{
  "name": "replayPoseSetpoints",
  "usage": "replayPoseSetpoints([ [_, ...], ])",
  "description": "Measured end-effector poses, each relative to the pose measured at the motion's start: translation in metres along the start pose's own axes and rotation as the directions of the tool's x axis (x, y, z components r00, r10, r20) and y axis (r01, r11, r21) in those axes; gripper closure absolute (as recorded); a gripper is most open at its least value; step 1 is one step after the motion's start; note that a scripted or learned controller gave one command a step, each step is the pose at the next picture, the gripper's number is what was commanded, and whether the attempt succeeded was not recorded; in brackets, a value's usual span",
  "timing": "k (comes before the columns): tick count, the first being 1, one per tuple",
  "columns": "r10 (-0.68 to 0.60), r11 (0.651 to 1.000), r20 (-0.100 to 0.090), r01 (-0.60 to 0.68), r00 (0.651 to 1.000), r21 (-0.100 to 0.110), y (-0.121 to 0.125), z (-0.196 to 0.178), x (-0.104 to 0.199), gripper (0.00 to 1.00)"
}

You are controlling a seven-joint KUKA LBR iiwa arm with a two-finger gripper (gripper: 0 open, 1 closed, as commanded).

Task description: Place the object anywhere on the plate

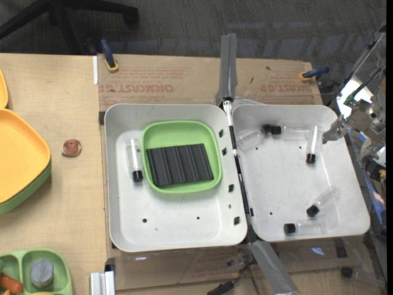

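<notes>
The left bin (172, 221) holds a green plate (182, 128) with rounded corners, set toward the far side of the bin. A dark grey ribbed block (182, 165) lies flat on the plate and covers most of its floor. It sits inside the plate rim. A clear tube with a black cap (134, 159) lies on the bin floor just left of the plate, cap toward the near side, beside the rim but not on the plate. The right bin (276, 183) holds four more clear capped tubes. One (271, 129) is at the far left. One (312, 144) is at the far right, lying roughly near-to-far. One (320, 202) is tilted toward the near right. One (300, 227) lies along the near wall. The gripper (336, 129) is at the far right edge of the right bin, just right of the far-right tube. Whether it is open or closed cannot be told, and no item is visible in its grasp. Both bins rest on a sheet of cardboard (159, 86), which is fixed at the far edge by two clamps (109, 58). On the bench to the left are a stack of yellow plates (18, 158) and a small reddish round piece (72, 147). A green divided tray (27, 274) sits at the near left corner.
</notes>
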State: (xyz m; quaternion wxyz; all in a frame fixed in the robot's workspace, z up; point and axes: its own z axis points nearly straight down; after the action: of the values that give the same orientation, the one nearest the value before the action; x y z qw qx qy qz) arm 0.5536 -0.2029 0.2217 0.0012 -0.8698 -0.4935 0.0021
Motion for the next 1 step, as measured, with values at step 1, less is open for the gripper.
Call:
replayPoseSetpoints([
  [1, 0.049, 0.999, 0.0, -0.049, 0.999, 0.0, 0.0029, 0.007, -0.0096, 0.0],
])
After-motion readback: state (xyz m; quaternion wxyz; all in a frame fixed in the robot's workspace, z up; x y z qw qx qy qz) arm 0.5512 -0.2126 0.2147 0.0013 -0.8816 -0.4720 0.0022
